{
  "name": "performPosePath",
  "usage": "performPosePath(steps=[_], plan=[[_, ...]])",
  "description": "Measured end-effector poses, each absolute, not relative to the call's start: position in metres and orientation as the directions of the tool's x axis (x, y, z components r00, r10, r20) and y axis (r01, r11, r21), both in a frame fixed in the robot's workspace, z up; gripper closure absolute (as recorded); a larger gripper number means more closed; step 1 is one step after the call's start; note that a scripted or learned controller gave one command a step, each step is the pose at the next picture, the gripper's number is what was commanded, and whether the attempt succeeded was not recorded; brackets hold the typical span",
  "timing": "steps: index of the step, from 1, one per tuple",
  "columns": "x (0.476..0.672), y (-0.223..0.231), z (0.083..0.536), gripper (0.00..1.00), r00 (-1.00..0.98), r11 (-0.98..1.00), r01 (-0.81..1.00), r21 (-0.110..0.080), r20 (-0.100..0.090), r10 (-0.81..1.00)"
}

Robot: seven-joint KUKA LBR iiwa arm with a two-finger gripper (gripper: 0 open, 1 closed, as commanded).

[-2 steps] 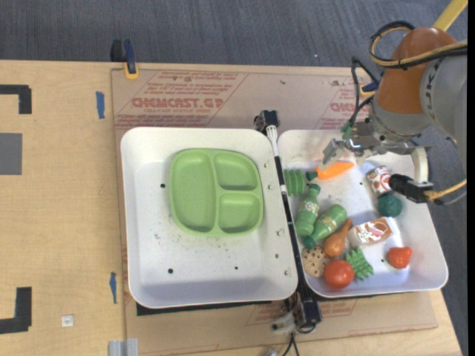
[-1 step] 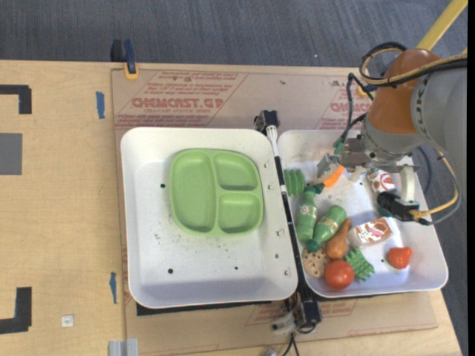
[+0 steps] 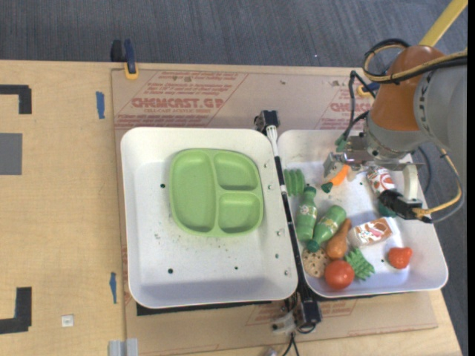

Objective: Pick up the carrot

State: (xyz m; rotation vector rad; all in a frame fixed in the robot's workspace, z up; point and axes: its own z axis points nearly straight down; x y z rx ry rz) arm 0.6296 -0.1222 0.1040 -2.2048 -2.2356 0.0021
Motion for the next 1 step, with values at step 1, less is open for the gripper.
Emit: performPosePath(steps=[1], plan=[[0.6671,-0.0697,0.2311,1.0,0.319,-0.319,0.948,0.002,0.0,0.948]])
